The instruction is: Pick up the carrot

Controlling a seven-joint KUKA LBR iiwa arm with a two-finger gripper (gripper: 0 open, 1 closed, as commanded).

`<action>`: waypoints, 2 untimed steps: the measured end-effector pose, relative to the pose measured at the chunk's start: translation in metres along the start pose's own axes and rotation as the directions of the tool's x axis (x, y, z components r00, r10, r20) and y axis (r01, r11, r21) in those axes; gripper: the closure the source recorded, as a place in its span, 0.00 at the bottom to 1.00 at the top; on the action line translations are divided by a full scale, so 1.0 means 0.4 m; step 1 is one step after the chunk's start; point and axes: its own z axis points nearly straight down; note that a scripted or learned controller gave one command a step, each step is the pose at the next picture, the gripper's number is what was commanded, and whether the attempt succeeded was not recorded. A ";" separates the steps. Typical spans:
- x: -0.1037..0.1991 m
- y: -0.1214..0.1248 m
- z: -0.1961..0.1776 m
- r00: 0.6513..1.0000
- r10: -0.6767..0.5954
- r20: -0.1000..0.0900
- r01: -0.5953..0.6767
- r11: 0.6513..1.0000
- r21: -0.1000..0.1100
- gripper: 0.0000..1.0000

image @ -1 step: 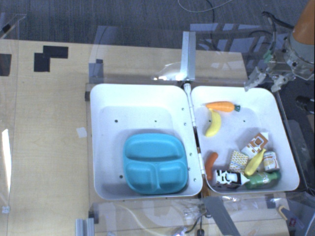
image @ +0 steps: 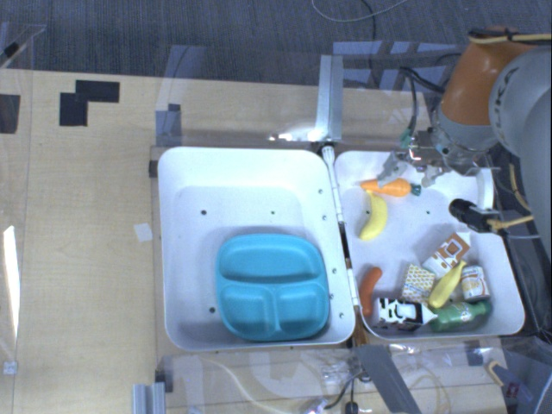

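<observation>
Gripper is down at the back of the right bin, its 2 fingers spread wide over the carrot, which lies just above the banana.

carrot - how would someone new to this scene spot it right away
Look in the right-hand white bin, at its far end under the gripper. The carrot lies there just above the banana; it is the small orange piece, while the banana is yellow and curved.

The rounded grey metal arm wears a broad orange band (glossy, just above the wrist), ending in a small silvery two-finger gripper.
</observation>
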 end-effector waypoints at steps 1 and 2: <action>0.022 0.030 0.139 0.985 -0.171 0.002 0.171 0.985 -0.004 0.00; 0.025 0.031 0.111 0.985 -0.174 0.001 0.174 0.985 -0.002 1.00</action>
